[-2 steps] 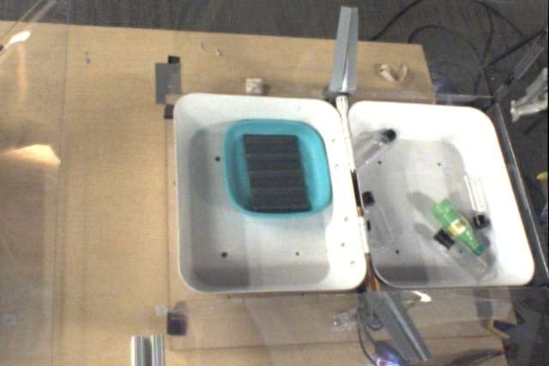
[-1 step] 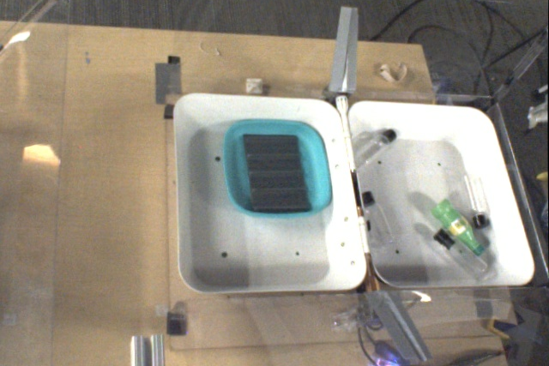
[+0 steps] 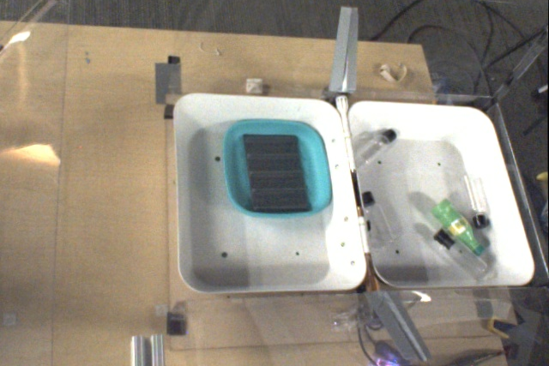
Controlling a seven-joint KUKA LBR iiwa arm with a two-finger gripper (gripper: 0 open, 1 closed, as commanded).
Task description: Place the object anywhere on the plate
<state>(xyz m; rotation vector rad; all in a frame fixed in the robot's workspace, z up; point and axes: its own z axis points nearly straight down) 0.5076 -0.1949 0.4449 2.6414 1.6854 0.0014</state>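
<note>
The thing I must put down looks to be the dark ridged block (image 3: 274, 174). It lies flat in the middle of the blue plate (image 3: 234, 152), inside the rim. The plate sits in the left bin (image 3: 257, 270), a bit toward 12 o'clock from the bin's middle. So I think the job looks done already.

I cannot tell if my fingers are open or closed.

The block looks hard and stiff, not squishy. It has bumps running across it, so I think it will not slip much. It is flat and not tall, so I guess it is not heavy. If I had to pick it up, I would pinch its two long sides, at 3 and 9 o'clock, near the middle. Those sides are close to the plate's rim, so I would come straight down.

Now I count. There are two white bins on the counter (image 3: 86, 184). There is one plate and one dark block. The right bin (image 3: 429, 141) has little see-through bottles with black caps. One has a green label (image 3: 457, 225) and lies toward 4 o'clock. One lies at 11 o'clock (image 3: 377, 141). One lies at 3 o'clock (image 3: 474, 197). There may be a fourth near 8 o'clock, but it is too clear to be sure.
</note>
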